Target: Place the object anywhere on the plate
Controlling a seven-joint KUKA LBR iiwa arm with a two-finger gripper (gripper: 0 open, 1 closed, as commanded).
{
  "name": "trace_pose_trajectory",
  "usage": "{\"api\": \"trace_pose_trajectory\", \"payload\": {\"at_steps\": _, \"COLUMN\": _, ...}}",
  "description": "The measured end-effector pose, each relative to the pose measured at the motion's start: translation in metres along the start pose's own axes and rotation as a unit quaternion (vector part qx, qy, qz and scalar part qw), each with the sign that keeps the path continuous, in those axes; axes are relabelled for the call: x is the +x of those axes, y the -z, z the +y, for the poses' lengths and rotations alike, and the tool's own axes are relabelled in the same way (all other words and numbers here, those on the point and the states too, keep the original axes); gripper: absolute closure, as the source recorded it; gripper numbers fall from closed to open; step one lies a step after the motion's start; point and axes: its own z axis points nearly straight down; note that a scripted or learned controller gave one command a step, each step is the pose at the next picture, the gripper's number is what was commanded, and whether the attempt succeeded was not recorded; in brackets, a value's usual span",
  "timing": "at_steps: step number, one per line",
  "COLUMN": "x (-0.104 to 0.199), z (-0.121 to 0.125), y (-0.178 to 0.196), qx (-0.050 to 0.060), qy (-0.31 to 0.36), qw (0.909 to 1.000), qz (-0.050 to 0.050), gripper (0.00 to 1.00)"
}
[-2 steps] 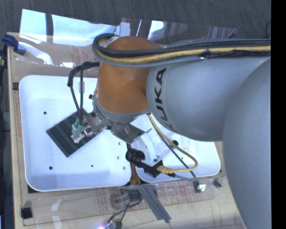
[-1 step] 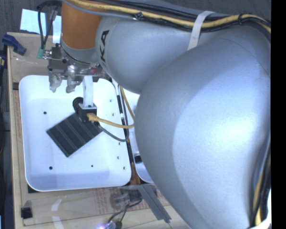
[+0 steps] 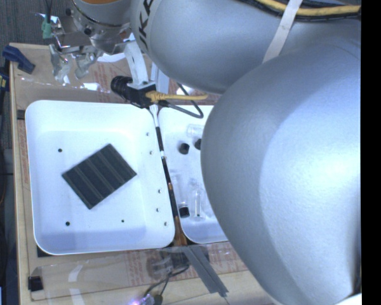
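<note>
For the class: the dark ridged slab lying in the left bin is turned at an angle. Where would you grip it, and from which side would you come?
Come straight down from above. The slab lies flat on the floor of the left bin, away from its walls, so only its edges can be pinched. I would probably close the fingers across its shorter width, turning the gripper to match its diagonal pose.

Dark ribbed plate, white bin, grey arm.

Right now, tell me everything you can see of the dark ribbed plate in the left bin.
The plate is a flat, dark grey square with parallel ridges across its top, perhaps plastic or rubber. It lies flat on the floor of the left bin, turned diamond-wise, left of centre. Nothing rests on it, and the gripper hangs beyond the bin's far edge.
</note>
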Motion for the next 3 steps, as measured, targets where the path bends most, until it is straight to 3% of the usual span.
{"api": "trace_pose_trajectory", "payload": {"at_steps": 1, "x": -0.036, "z": -0.070, "y": 0.033, "qx": 0.001, "qy": 0.086, "qw": 0.9963, "qz": 0.000, "gripper": 1.00}}
{"api": "trace_pose_trajectory", "payload": {"at_steps": 2, "x": -0.014, "z": -0.019, "y": 0.002, "qx": 0.001, "qy": -0.187, "qw": 0.9824, "qz": -0.001, "gripper": 1.00}}
{"api": "trace_pose_trajectory", "payload": {"at_steps": 3, "x": -0.017, "z": -0.142, "y": 0.069, "qx": 0.001, "qy": -0.134, "qw": 0.9910, "qz": 0.000, "gripper": 1.00}}
